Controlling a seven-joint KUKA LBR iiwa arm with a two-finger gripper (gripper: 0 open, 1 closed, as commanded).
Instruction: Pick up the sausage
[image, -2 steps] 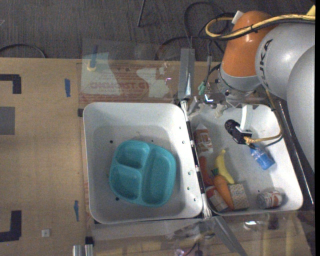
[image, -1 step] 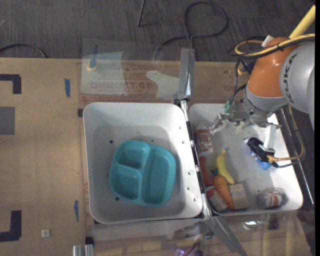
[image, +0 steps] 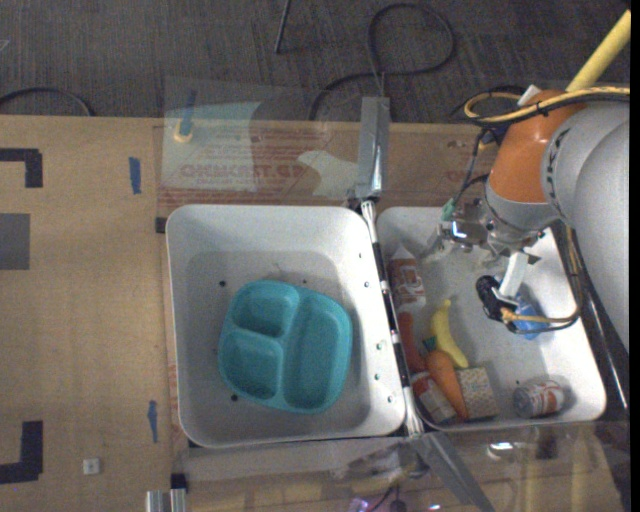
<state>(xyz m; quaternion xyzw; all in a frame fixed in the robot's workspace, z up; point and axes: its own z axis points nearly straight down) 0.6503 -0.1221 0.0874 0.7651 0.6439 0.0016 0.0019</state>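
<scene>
Reading faintly "ORIKERT"-like, red print (image: 232, 172) marks the cardboard above the bins.

Only text: faint reddish print on the cardboard sheet (image: 240, 165) behind the left bin, too washed out to read. Can (image: 540, 398) label illegible.

Robotics lab, cardboard-topped bench (image: 80, 330), taped markers (image: 134, 175), loose cables (image: 400, 40)
</scene>
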